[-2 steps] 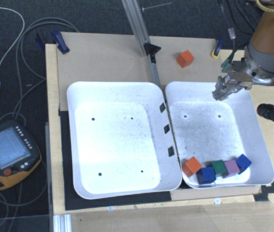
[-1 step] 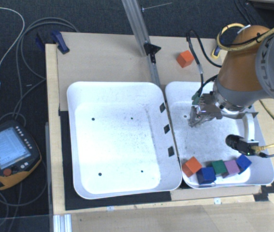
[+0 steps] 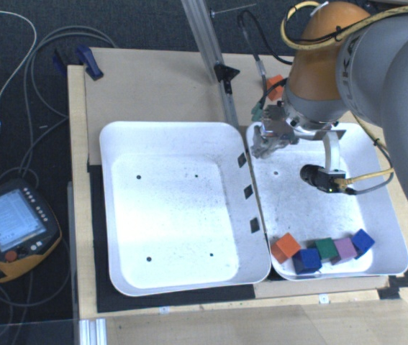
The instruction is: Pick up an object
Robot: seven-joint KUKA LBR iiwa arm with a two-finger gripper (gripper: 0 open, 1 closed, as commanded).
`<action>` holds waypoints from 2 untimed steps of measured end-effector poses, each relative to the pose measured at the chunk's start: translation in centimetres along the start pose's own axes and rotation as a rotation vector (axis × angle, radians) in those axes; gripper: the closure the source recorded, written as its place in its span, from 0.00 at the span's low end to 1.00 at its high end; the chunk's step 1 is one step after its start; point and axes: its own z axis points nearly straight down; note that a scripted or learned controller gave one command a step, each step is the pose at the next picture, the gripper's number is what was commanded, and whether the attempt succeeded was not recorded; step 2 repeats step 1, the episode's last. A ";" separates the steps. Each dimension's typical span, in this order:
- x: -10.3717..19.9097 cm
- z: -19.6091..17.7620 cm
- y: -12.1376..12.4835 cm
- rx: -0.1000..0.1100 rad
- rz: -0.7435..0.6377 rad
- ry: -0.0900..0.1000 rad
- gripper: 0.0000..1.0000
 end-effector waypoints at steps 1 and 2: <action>9.0 -4.0 0.9 -0.001 -0.003 0.002 1.00; 9.0 -4.0 0.9 -0.001 -0.003 0.002 1.00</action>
